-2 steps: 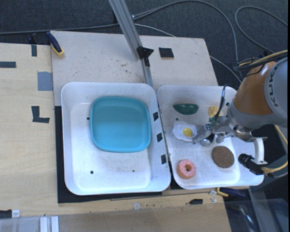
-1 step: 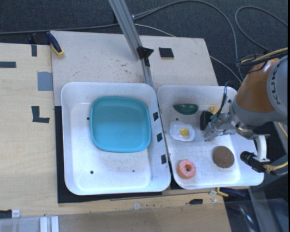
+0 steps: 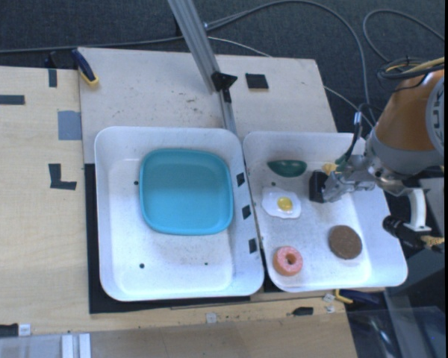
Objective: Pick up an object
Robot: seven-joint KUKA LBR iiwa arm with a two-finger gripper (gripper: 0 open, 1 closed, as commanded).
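The claw [image 3: 327, 191] hangs low over the right bin's [image 3: 377, 274] middle, nearer its far edge; apart or together, I cannot tell. The fried egg [image 3: 282, 204] lies between it and the left edge, roundish, with no clear long axis. Pale wooden bench [image 3: 30, 222] beneath; dark carpet [image 3: 60, 13] beyond.

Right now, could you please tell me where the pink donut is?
In the camera view, the pink donut lies in the near-left corner of the right bin, below the fried egg and left of the brown disc.
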